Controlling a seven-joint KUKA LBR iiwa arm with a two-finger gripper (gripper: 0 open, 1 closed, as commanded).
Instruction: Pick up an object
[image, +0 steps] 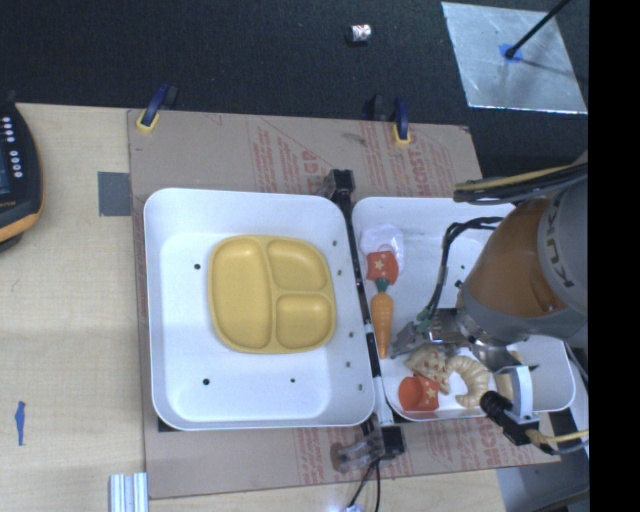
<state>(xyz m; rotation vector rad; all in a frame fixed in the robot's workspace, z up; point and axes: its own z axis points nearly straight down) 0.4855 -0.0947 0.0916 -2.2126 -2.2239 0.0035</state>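
Right shallow white plastic bin (455, 215), worktop's right side: orange toy carrot (381, 312), red toy tomato (418, 393), tan croissant (462, 372) clustered for picking. Claw (432, 336) low among them; grip state indiscernible.

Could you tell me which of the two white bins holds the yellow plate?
The left bin holds the yellow plate; the right bin holds the food toys and the arm.

A robotics lab: a grey-and-orange industrial arm (525, 270) over two white bins (170, 300) on clamped cardboard (260, 150), with a control pendant (15, 170) at the tabletop's left edge.
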